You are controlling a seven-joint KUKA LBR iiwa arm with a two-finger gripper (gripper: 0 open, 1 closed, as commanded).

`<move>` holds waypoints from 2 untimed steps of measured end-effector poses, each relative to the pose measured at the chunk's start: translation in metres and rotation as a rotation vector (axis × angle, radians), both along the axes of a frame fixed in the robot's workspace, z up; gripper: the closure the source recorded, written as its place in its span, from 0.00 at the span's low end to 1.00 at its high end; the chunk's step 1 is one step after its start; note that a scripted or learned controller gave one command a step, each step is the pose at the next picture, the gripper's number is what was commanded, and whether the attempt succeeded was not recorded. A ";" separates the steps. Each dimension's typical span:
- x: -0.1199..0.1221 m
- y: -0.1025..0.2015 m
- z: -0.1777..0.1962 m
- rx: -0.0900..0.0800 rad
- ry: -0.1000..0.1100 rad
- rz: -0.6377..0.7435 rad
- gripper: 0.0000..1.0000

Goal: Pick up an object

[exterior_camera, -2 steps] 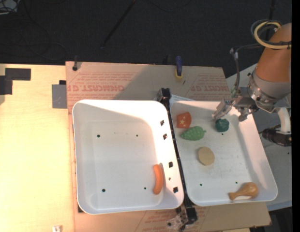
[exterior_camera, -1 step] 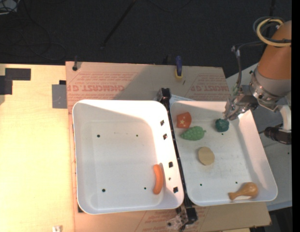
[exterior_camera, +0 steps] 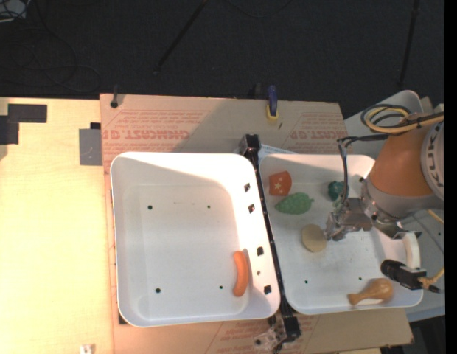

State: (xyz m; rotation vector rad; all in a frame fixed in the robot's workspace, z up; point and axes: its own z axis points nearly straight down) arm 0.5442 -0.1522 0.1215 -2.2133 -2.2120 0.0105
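My gripper [exterior_camera: 336,228] hangs low over the middle of the right bin [exterior_camera: 339,301], on the grey arm with its orange band [exterior_camera: 399,169]. It sits just right of a beige round piece [exterior_camera: 313,239], close to its edge; whether they touch I cannot tell. Further back lie a red object [exterior_camera: 280,184], a green leafy object [exterior_camera: 293,203] and a small teal object [exterior_camera: 335,190]. A tan drumstick-shaped object [exterior_camera: 372,292] lies at the bin's front right. An orange sausage-shaped object [exterior_camera: 241,273] lies in the left bin [exterior_camera: 140,198], near its front right corner.
A black divider with clips [exterior_camera: 259,227] runs between the two bins. Both bins rest on a cardboard sheet [exterior_camera: 184,124]. A pale wooden bench top [exterior_camera: 44,234] stretches to the left. Cables and a black fitting [exterior_camera: 402,270] sit at the right bin's right edge.
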 end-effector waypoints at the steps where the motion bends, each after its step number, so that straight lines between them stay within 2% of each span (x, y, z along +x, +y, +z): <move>1: -0.070 0.008 -0.034 -0.004 -0.014 -0.001 1.00; 2: -0.021 0.092 0.072 -0.002 -0.023 0.010 1.00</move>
